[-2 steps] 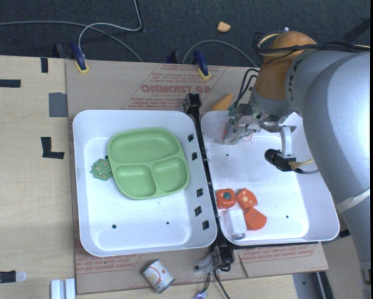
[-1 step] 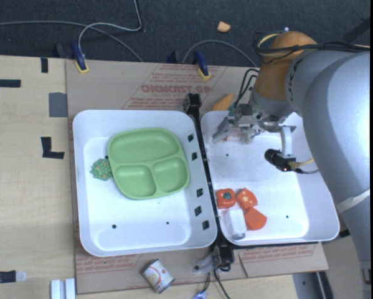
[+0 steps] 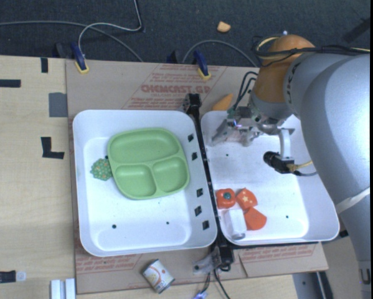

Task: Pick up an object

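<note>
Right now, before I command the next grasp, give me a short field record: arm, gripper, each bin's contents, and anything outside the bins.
arm: reaches in from the right, wrist over the back of the right bin
gripper: low over the right bin's back-left corner, nothing seen between its fingers
left bin: green divided plate; small green speckled object touching the plate's left edge
right bin: orange-red pieces clustered near the front-left; pale object beside them
outside bins: small can lying in front of the left bin; orange scrap on the dark floor behind

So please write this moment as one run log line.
gripper: over right bin, far end | held: nothing seen | orange pieces: near end | green tray: left bin
</note>
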Motion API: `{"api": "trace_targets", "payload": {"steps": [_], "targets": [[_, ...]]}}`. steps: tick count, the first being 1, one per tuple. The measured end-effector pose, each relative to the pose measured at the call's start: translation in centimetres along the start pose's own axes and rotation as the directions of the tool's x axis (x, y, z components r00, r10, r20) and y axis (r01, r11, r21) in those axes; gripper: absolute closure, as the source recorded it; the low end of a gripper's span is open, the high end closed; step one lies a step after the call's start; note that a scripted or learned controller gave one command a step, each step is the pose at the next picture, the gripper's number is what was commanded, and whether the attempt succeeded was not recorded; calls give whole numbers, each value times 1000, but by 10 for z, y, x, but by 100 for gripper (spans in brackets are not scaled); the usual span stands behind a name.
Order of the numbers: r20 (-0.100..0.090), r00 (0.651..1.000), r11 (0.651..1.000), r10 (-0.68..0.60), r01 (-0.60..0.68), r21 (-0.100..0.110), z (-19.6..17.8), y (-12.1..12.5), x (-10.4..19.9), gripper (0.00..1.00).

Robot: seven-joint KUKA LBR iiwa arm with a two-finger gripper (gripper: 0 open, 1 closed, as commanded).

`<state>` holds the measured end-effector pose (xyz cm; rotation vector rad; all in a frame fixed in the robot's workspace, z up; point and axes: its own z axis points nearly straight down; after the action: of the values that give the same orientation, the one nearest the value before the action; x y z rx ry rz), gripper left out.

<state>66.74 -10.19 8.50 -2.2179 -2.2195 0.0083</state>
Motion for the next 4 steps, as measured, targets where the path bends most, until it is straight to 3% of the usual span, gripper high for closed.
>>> {"api": "trace_targets", "payload": {"steps": [2, 3, 4], "targets": [[2, 1000, 1000, 1, -1, -2, 0, 0, 7, 0], [3, 1000, 1000, 0, 0, -3, -10, 0, 7, 100], [3, 1000, 1000, 0, 0, -2, -10, 0, 7, 0]]}}
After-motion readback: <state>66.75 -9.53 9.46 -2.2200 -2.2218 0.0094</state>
